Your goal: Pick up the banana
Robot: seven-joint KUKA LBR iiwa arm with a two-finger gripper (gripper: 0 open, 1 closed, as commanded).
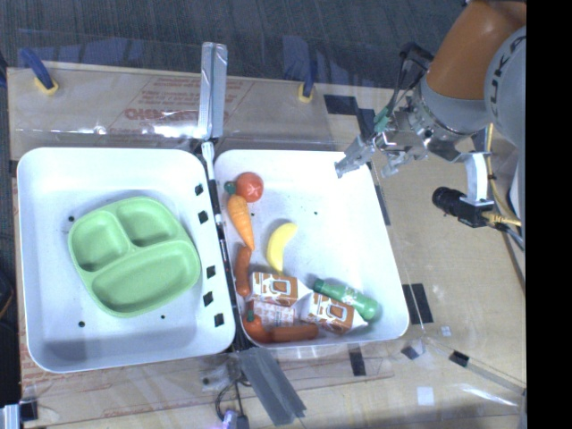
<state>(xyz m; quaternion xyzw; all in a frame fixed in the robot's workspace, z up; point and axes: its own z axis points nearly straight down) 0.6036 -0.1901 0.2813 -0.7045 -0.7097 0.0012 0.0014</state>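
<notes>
Dark grey carpet lies behind a pale tabletop [447, 266] that carries two shallow white bins side by side, seen from above at a slant. Left bin [54, 329] holds a green divided plate [134, 255]. Right bin [357, 239] holds a banana [281, 244] near its middle, small, yellow and curved, lying flat on the white floor with bare space on its right. Just to its left is a carrot [239, 220], close but seemingly apart, and a tomato [249, 187] sits above the carrot. Below the banana lie two small printed cartons [299, 300], a green bottle [347, 299] and what looks like a sausage [281, 332] along the front wall.

A grey arm with an orange band [469, 29] reaches in from the right. Its gripper [356, 162] hangs over the right bin's upper right rim, well apart from the banana; whether it is spread or pressed together cannot be told from this angle.

The banana looks like a toy: probably light, stiff and smooth, so likely to slip. The best hold seems across its thick middle, closing on the long curved sides, from the open right side and away from the carrot
</notes>
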